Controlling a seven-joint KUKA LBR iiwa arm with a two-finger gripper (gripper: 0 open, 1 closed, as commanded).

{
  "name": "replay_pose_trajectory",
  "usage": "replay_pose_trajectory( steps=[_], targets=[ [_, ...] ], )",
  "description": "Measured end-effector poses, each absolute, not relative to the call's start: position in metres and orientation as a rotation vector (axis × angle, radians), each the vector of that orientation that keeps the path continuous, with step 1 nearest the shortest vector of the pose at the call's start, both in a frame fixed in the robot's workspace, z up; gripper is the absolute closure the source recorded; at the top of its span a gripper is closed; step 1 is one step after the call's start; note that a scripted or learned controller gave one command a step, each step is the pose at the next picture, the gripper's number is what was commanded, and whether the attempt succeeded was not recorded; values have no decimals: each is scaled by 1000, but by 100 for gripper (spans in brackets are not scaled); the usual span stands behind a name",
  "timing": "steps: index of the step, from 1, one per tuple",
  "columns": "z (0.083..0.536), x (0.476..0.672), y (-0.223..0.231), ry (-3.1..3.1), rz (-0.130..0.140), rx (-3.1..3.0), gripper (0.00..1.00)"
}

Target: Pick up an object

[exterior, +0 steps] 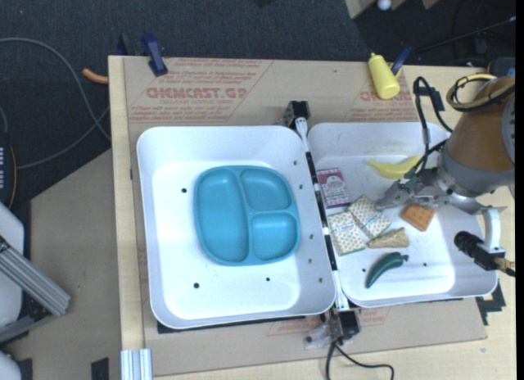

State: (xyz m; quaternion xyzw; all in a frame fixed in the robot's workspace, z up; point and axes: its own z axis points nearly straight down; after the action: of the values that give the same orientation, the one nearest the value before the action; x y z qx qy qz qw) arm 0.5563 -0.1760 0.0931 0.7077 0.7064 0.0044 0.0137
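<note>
The gripper [407, 192] is hanging low over the right bin [352, 145], and its fingers are too small and dark to make out, so I cannot tell if they are apart or together. Nothing is showing clearly between them. A brown toast piece [418, 216] is lying just near and right of the gripper. A yellow banana [391, 168] is lying just far and left of it, partly covered by the arm's cables. Left of the gripper some patterned cracker squares [358, 224] are lying together, and a green pepper [385, 268] is resting nearer to the camera, well apart from the gripper. A small printed packet [332, 187] is leaning at the bin's left wall; its text is too blurred to read.

The arm [483, 145] is being cut off by the right edge.

The left bin [160, 206] is holding a blue divided plate [244, 213]. On the cardboard [205, 83] under the bins, red letters are reading about "CHEMCAST". A yellow bottle [382, 76] is lying on the far side.
</note>
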Motion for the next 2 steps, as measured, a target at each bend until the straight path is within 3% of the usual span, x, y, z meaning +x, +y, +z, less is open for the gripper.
replay_pose_trajectory(
  steps=[1,2],
  targets=[
    [103,556,-177,2197,12,2204,100],
    [103,556,-177,2198,11,2204,0]
  ],
)
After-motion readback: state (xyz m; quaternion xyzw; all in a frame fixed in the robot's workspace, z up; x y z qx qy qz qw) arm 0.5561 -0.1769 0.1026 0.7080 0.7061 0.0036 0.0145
